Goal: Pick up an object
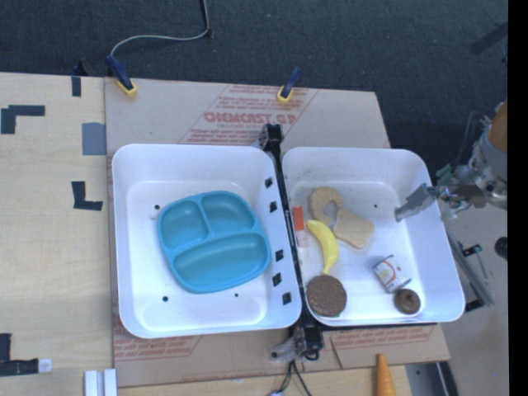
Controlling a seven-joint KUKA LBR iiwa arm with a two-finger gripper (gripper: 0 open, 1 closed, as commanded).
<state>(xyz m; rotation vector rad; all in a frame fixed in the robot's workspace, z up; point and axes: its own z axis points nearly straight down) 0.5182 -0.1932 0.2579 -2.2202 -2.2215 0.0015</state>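
Rightward, banana (323,246) among bin (429,246) foods.

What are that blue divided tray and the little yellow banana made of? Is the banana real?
The blue divided tray looks like moulded plastic: uniform colour, smooth rounded compartments, soft sheen. The small yellow banana is probably a plastic toy, given its even, unblemished yellow, though the view is too coarse to be sure.

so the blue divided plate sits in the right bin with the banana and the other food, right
Not quite. The camera view shows the blue divided plate alone in the left bin. The banana and the other food lie in the right bin, with the tool at that bin's right rim.
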